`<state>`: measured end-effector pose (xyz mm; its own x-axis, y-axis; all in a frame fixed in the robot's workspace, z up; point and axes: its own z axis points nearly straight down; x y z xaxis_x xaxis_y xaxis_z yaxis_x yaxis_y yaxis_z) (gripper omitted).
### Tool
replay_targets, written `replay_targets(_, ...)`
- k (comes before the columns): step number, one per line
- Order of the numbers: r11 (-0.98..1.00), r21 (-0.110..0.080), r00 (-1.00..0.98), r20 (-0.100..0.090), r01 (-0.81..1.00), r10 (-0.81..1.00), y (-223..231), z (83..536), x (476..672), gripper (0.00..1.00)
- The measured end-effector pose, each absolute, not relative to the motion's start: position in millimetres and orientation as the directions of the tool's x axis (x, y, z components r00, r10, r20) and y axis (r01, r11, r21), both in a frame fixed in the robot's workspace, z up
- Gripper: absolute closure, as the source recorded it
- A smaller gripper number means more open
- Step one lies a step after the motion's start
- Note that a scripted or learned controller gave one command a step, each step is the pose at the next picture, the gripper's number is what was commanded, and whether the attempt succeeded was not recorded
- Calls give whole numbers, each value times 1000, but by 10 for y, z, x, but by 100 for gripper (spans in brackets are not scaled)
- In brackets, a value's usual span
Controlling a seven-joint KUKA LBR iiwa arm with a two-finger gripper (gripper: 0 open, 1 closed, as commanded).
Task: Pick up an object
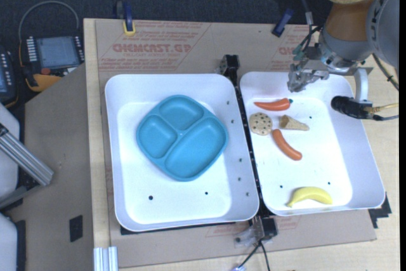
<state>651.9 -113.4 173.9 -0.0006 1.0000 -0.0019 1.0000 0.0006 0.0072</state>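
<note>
Currently pincer (pixel 298 84) hovers over right bin (pixel 361 155) far edge, just above chili pepper (pixel 273 104); finger state cannot tell, nothing seen held. Chili pepper: likely light, smooth, rigid plastic toy; grip across middle, narrow width. Beyond pepper: cookie (pixel 260 123), cone-shaped piece (pixel 294 124), sausage (pixel 287 145), banana (pixel 309 197) farthest.

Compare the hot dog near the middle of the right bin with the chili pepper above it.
The chili lies nearly level; the hot dog slants down to the right. The chili ends in a dark green stem; the hot dog has plain rounded ends. The chili tapers; the hot dog keeps an even thickness. Both are orange-red, long, and lie flat in the right bin.
</note>
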Motion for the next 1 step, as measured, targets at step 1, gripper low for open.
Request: replay_targets(1, 2, 10, -2, -2, 1000, 1000, -1085, 2356, 6480, 100)
